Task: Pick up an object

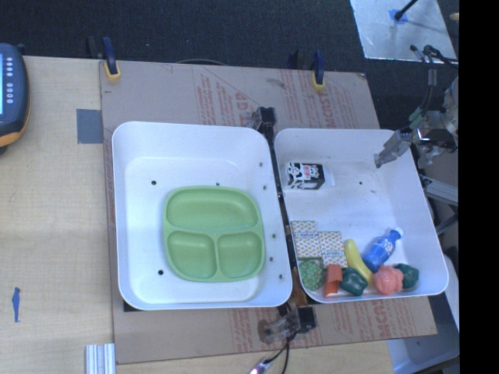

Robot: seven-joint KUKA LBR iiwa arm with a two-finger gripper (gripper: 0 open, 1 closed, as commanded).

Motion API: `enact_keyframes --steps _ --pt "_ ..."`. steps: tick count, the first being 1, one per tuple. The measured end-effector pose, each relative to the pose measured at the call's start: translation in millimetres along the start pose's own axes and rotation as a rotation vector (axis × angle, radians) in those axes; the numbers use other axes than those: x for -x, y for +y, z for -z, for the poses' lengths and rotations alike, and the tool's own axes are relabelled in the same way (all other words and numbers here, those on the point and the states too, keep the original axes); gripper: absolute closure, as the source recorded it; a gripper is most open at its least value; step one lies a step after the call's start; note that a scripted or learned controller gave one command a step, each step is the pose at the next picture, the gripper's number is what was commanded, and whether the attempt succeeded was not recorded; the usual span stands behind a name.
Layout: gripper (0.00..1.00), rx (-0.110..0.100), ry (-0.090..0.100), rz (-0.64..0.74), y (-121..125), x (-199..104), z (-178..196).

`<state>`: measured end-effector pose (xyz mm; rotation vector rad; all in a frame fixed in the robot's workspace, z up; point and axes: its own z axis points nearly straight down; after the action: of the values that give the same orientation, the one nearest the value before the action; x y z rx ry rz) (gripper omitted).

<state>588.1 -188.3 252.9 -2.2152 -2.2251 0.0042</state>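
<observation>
At three o'clock, over the right bin's rim, hang the jaws; I cannot tell their state. Toys cluster at five o'clock.

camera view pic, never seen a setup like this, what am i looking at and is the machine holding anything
This is one fixed camera looking down at a slant on a workbench. Two shallow white bins sit side by side on a sheet of cardboard. The left bin holds a green divided plate with three compartments. The right bin holds small items: a black-and-white carton near its far end and, crowded at its near end, a patterned packet, a yellow banana-shaped toy, a blue bottle and a few other small toys in red, green and orange.

The machine is a robot arm that reaches in from the right; its tool hangs at the right bin's far right corner. It is too small and blurred to tell whether it is open. Nothing can be seen held in it, and the items lie in the bin.
</observation>
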Motion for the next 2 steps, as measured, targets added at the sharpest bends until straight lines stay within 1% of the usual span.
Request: enact_keyframes --steps 1,2 --pt "0.0 -0.01 0.004 -0.004 -106.6 23.8 -59.0" --pt "0.0 -0.003 0.005 0.009 -77.8 -78.9 -95.4"
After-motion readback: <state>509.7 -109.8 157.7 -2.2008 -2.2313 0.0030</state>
